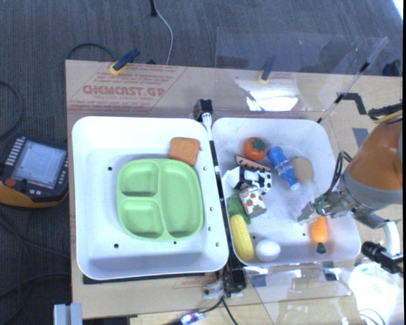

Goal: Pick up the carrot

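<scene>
the grey arm with its orange band (382,156) is reaching in from the right over the right bin (325,135), and its gripper (318,212) is hanging low at the bin's right side, just above the carrot (319,231). the carrot is lying near the right wall of the right bin toward the near edge, its orange body pointing far and its small green tip toward the near side; the gripper's tips are sitting right at its far end, but whether they are touching it, or how wide they are standing, cannot be told from this slant. in the same bin, a tomato (255,148) is resting at the far left, with a blue bottle (281,165) just to its right and a pale tan rounded item (302,170) beside that. a black and white cow-patterned carton (256,178) is lying near the middle left, a small printed box (254,202) just nearer than it, and a corn cob (241,237) is lying along the left wall with a white egg (268,250) beside its near end. the left bin (95,181) is holding a green divided plate (160,198) in its middle and an orange slice of bread (185,150) just beyond the plate's far right corner. a handheld control pendant (28,171) is sitting on the floor to the left of the bench.
</scene>
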Robot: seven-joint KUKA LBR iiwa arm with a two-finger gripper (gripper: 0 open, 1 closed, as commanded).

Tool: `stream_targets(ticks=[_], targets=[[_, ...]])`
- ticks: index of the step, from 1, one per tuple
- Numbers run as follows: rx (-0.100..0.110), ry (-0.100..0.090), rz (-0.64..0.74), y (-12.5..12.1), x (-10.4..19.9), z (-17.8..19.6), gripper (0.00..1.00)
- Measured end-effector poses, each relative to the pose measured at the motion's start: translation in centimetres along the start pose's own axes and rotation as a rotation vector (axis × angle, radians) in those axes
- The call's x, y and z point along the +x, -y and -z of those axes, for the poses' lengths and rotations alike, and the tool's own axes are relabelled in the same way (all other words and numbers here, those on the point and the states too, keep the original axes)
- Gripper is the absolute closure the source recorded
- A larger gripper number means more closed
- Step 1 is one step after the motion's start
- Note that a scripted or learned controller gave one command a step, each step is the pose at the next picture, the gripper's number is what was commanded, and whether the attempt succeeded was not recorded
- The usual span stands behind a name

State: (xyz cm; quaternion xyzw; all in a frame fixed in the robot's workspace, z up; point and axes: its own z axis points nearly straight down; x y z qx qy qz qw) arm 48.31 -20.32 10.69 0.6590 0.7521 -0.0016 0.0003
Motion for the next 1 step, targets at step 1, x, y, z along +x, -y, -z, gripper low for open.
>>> stream_targets(ticks=[1], targets=[[-0.002,-0.002,-0.244,-0.91,5.87,10.89,1.00]])
